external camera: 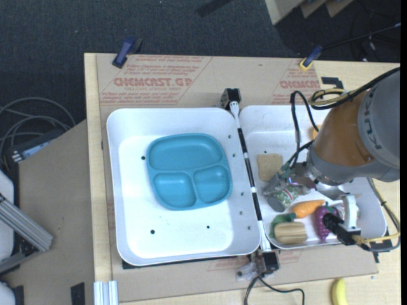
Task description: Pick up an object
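My gripper (280, 192) is low inside the right bin (273, 122), near its left wall, with the grey and orange arm reaching in from the right. A tan square piece (269, 164) lies just above it. An orange carrot (307, 208) lies just to its lower right. In the bin's front corner a green piece (280, 220) rests against a beige roll (290, 234). A purple piece (324, 225) lies to the right of them. The gripper's tip is dark and partly hidden by the wrist, so whether anything is in it cannot be made out.
The left bin (127, 170) holds a blue divided plate (189, 171). A black rail (245, 164) runs between the two bins. A yellow thing (339, 291) lies on the bench in front of the right bin.
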Controlling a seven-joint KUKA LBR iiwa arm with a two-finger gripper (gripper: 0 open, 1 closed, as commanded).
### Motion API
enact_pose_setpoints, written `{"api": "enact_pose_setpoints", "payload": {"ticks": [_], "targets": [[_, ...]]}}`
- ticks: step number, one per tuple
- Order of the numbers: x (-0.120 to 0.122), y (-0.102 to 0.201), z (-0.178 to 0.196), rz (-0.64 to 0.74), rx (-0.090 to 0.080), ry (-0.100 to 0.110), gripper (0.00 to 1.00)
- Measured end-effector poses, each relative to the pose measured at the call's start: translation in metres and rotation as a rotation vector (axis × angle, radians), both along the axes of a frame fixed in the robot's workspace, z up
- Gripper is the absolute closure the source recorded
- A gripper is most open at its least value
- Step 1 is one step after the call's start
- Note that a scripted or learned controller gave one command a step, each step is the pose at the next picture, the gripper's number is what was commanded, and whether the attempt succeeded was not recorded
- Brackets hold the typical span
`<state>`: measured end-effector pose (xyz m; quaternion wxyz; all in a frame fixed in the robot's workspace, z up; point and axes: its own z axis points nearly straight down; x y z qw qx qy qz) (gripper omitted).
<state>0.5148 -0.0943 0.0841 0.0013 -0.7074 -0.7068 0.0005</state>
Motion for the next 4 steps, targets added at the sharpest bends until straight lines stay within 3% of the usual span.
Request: {"api": "enact_pose_setpoints", "payload": {"ticks": [1,2,3,4], "targets": [[0.001,0.0,0.011,0.0,-0.001,-0.005,1.0],[0.001,0.0,0.011,0.0,-0.001,-0.005,0.0],[-0.036,0.003,0.0,0.001,-0.001,-0.002,0.0],[-0.033,0.003,0.012,0.0,-0.002,-0.011,1.0]]}}
